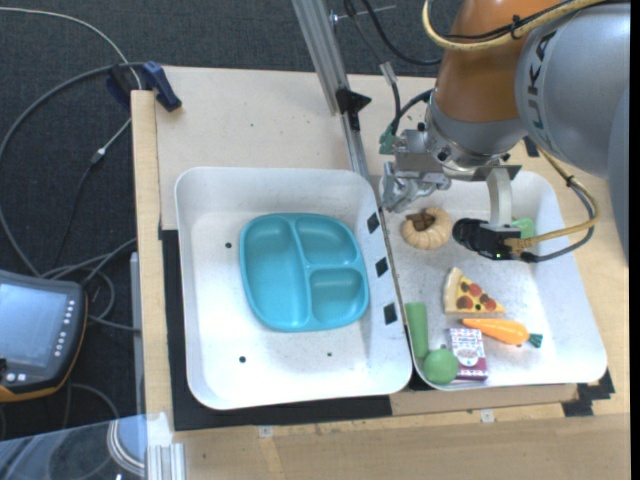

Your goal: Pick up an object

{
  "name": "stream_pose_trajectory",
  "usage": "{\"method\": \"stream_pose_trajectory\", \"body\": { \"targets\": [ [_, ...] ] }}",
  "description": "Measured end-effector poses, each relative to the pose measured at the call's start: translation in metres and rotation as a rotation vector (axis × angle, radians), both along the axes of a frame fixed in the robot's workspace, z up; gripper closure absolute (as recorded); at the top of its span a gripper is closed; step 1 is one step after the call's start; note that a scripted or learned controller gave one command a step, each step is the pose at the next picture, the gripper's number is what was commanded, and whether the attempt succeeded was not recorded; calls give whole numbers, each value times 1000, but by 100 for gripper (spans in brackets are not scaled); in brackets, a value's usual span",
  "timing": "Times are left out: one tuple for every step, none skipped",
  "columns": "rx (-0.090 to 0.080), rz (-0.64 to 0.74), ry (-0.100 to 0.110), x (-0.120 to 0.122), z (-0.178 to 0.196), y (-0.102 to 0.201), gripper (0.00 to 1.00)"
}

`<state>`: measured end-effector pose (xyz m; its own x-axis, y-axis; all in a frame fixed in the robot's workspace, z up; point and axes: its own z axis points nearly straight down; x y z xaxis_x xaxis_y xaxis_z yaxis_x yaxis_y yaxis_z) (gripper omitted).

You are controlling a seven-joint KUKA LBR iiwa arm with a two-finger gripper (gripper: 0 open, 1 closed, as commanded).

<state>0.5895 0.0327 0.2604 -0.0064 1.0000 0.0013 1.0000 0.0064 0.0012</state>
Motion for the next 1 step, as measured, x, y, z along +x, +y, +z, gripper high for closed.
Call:
{"method": "stream_pose_trajectory", "body": {
  "targets": [
    [0,-1,3,-8,-1,55,100]
  ]
}}
